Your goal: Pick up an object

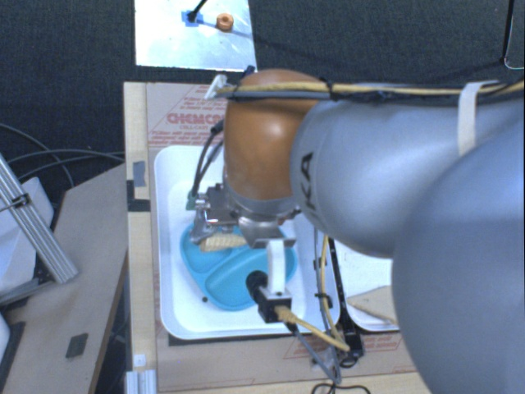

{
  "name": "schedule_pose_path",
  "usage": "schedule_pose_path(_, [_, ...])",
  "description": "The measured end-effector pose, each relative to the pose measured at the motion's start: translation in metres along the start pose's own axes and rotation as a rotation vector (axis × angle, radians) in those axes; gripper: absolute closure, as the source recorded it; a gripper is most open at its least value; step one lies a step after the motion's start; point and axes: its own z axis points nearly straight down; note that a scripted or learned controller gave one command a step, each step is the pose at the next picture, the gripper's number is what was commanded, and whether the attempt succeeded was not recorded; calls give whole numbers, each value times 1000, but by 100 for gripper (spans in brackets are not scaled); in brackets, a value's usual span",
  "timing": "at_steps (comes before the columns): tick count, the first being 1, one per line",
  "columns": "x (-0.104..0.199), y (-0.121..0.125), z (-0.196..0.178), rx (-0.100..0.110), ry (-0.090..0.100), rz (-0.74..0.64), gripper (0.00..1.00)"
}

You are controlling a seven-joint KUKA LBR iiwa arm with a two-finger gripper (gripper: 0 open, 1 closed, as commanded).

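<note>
Arm is filling most of the right half, grey link sweeping in, orange band above the wrist sitting over the left bin. Right bin is peeking out beneath the arm's underside, mostly covered.

Blue dish-like object is lying in the left bin, toward its near side, looking like a shallow moulded tray with two hollows. A smaller tan, ribbed piece is resting at its upper edge, just under the wrist hardware.

Gripper is hanging directly over that tan piece and the blue rim. Cannot tell how it is set or whether it has anything; the wrist body and cabling are blocking the view of its tip.

Judgement on the step: the arm seems to be working down at the pick. Doing it well likely means committing to one target — the tan piece or the blue rim — rather than straddling both, and lifting straight up to avoid dragging on the bin wall.

A tan cardboard-like flap is showing in the right bin, partly cut off by the arm.
</note>
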Motion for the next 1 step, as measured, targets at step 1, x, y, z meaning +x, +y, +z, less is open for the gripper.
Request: schedule_pose_path(1, [-12,-7,-128,-18,7,1,100])
